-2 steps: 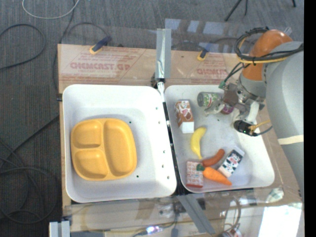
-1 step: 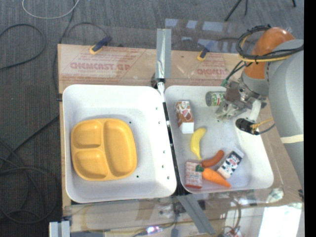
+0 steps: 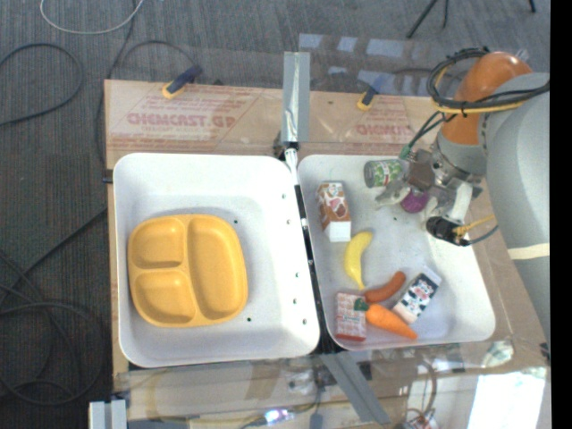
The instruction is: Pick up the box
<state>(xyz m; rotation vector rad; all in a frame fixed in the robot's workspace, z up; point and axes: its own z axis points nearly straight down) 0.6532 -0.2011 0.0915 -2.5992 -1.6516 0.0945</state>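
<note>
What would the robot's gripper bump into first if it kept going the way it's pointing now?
The gripper seems aimed toward the picture's left, so probably the green can right beside it, with a purple item close under the wrist. Depth from above is hard to judge.

A bulky pale-grey arm is seen, rounded in its links, with a glossy orange band above the wrist, black cables looped around that band, a grey metal wrist block below it, and a black ring-shaped fitting with a thin yellow-orange lead.
</note>
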